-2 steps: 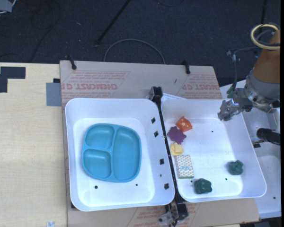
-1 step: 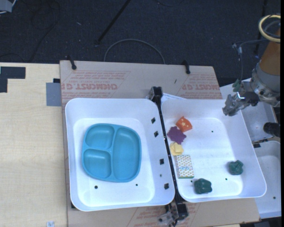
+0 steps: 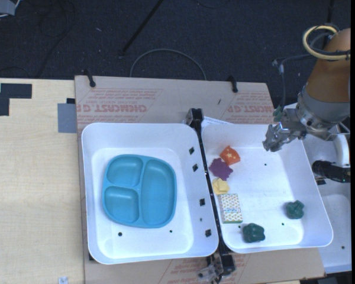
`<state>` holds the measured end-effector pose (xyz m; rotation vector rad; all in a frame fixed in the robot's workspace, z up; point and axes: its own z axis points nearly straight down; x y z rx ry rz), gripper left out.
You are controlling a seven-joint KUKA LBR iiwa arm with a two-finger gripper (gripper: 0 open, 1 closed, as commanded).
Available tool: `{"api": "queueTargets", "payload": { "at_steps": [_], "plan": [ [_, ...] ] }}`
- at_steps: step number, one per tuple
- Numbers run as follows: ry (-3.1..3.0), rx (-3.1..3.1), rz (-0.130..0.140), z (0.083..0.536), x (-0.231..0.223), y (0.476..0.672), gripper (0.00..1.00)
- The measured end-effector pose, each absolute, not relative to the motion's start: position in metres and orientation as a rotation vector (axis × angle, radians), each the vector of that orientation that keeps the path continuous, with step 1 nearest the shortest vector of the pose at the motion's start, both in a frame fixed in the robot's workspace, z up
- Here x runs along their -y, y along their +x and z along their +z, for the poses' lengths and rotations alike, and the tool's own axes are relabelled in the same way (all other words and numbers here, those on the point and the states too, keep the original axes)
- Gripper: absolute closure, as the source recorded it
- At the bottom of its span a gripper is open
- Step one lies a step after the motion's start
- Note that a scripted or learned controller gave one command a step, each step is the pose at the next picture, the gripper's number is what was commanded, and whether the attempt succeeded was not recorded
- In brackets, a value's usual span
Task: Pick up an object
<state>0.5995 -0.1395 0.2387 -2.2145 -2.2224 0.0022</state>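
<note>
Dark carpet (image 3: 106,22) lies behind the bench, with thin black cables looping across it. On the bench sits a brown cardboard sheet (image 3: 165,99) with red letters on it, and two white bins rest on that sheet side by side.

Take the right bin (image 3: 272,182) as the main spot. Just left of it, touching along one edge, is the left bin (image 3: 136,141), and a blue plate (image 3: 140,190) with three parts lies flat inside that one.

Inside the right bin, near its left wall, a small orange toy (image 3: 229,155) sits at the top of a short row. Just below it is a purple toy (image 3: 220,168), then a yellow toy (image 3: 220,186), then a little patterned box (image 3: 231,207). Near the front wall lies a dark green toy (image 3: 253,232). A smaller teal toy (image 3: 294,209) sits by the right wall.

The gripper (image 3: 276,136) hangs over the back right part of the right bin, well apart from all the toys. Nothing is between its fingers. How wide the fingers are is too hard to see.
</note>
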Motion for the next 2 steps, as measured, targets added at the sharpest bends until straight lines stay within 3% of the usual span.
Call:
{"api": "queueTargets", "payload": {
  "at_steps": [2],
  "plan": [
    [-2.214,2.223,0.002,0.248,0.031,0.587,1.0]
  ]
}}
